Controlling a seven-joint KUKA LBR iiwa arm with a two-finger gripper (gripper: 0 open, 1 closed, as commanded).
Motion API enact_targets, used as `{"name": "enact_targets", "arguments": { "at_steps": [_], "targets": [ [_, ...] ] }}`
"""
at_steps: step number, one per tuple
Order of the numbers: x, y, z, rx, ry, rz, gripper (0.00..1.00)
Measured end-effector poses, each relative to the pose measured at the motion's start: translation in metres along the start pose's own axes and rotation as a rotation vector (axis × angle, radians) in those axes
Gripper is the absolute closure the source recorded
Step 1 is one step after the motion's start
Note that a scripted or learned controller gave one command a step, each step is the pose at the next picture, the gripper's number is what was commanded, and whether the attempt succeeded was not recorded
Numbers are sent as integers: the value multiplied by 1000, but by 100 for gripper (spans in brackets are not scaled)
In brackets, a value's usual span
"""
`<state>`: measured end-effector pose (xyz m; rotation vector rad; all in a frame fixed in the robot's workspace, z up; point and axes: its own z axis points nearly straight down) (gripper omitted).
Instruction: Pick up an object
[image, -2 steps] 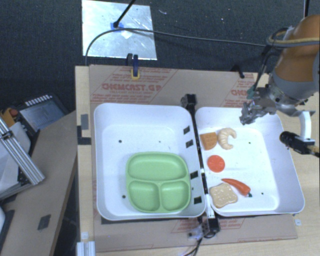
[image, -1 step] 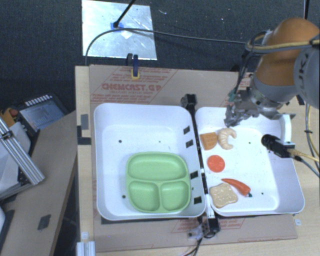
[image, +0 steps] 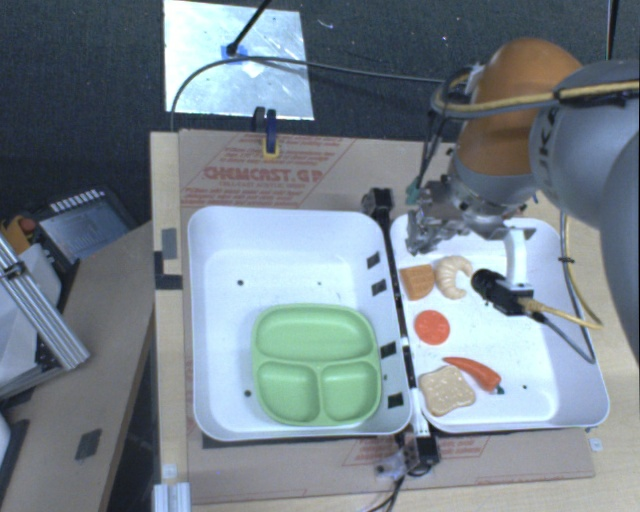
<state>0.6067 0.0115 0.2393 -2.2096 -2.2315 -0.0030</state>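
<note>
Gripper (image: 432, 232) hangs low over the right bin's (image: 575, 330) far corner, just behind an orange wedge (image: 418, 281) and a croissant (image: 455, 275); whether it is open or closed cannot be told. Toy food lies loose for picking; a green divided tray (image: 316, 362) fills the left bin (image: 225, 260)

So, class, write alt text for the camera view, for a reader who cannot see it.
A grey and orange robot arm's gripper hangs over the far end of the right bin, which holds toy food: a croissant, an orange wedge, a red disc, a chili pepper and a toast slice. The left bin holds a green divided plate.
</note>
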Motion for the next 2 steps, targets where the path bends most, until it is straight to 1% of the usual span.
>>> {"name": "enact_targets", "arguments": {
  "at_steps": [1,2],
  "targets": [
    [53,-4,2,0,0,0,100],
    [97,12,19,-1,-1,1,100]
  ]
}}
